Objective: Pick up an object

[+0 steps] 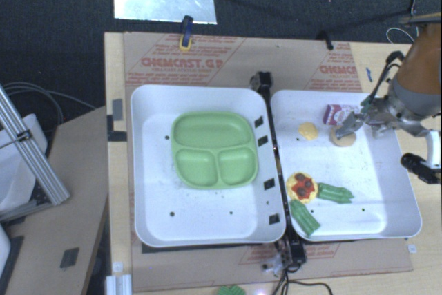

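The right bin [387, 217] holds a purple-and-white packet [337, 113], a small yellow piece [308, 130], a tan round piece [343, 139], a pizza-like toy with red dots [302, 186] and two green vegetable toys [335, 193] [304, 217]. My gripper [351, 124] reaches in from the right and sits low over the tan round piece, just below the packet. Its fingers look slightly apart, with the tan piece right under their tips. I see nothing lifted between them.
The left bin [148, 148] holds a green three-compartment plate [212, 150]. A black clip divider [266, 141] runs between the bins. The arm's grey body with its orange band [418, 79] hangs over the right bin's far right side.
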Robot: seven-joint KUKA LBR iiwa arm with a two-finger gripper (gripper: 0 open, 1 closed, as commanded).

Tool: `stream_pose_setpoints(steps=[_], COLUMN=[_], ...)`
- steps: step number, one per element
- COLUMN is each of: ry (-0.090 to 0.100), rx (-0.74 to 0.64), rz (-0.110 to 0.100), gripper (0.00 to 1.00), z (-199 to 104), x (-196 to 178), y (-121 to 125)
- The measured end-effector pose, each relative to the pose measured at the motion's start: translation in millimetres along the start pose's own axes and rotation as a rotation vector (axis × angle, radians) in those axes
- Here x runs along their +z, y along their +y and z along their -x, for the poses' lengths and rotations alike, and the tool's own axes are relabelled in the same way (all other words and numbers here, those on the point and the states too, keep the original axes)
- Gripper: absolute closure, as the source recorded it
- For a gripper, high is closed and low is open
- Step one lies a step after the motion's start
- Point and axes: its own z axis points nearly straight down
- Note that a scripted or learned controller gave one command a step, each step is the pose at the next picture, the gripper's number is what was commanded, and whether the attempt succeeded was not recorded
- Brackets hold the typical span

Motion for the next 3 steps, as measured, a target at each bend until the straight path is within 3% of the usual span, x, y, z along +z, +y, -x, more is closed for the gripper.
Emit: stream_pose_setpoints(steps=[1, 2, 3], ry=[0.003, 0.0, 0.0], rx=[-0.005, -0.007, -0.009], rz=[-0.006, 0.001, 0.0], gripper=[0.0, 1.0, 0.0], z=[24, 24, 24], x=[75, 58, 59], y=[44, 46, 46])
